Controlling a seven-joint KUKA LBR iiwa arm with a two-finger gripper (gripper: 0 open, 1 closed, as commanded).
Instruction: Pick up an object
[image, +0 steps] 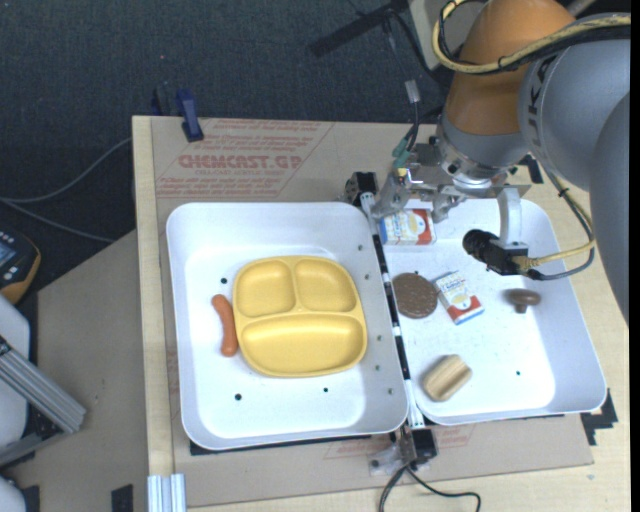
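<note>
I have the jaws (420, 205) low over the small carton (408, 227) at the right bin's (560, 395) far left corner; whether they are spread I cannot tell. Next I judge a closing pinch, then a lift. That bin also holds a brown disc (415, 296), a bread roll (446, 377); the left bin (190, 300) holds a yellow tray (298, 315) and sausage (226, 324).

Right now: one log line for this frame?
arm: over right bin | gripper: at carton, grasp unconfirmed | left bin: yellow tray, sausage
</note>
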